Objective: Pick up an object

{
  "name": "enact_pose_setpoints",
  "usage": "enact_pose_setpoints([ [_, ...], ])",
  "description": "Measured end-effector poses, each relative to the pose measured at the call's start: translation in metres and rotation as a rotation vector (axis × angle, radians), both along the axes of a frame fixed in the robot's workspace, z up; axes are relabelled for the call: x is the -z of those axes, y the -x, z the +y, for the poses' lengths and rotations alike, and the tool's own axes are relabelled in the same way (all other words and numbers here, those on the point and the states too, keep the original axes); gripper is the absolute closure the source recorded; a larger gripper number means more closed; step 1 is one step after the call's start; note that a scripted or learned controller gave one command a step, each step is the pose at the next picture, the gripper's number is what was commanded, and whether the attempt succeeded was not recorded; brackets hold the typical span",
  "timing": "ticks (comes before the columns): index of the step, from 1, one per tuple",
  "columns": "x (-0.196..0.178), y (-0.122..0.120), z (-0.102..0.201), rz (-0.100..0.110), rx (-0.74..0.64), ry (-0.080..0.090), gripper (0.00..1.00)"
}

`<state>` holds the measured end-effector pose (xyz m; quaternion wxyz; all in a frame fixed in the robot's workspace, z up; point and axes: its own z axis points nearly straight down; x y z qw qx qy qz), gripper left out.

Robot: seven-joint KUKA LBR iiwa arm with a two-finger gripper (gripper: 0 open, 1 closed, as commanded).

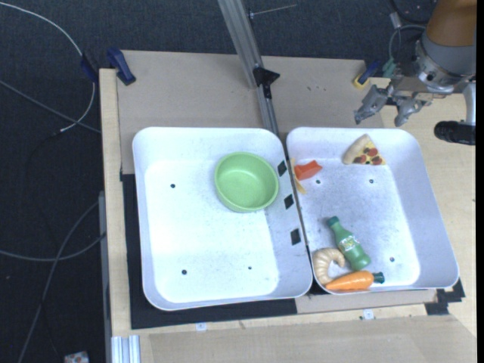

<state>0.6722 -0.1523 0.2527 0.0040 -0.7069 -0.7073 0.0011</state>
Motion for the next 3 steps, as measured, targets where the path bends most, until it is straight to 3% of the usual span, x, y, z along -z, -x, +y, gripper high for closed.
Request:
enact_pose_setpoints([
  [3,0.128,0.003,0.008,0.007,0.001,0.000,0.00],
])
